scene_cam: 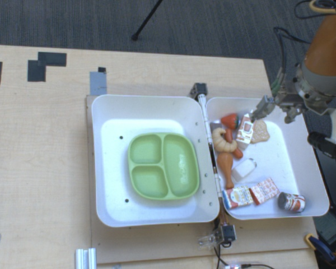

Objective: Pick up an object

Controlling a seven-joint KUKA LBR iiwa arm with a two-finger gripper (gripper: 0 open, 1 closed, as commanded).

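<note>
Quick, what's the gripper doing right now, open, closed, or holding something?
Gripper: over the right bin, by the red-and-white packet; open or closed cannot be told, nor whether it holds anything.

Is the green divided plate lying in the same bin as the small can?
No: the green divided plate lies in the left bin, the small can in the right bin.

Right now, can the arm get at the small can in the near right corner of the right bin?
Probably yes. The can lies by itself, apart from the red packet, with nothing over it. The gripper hovers at the bin's far side, so it must cross over.
</note>
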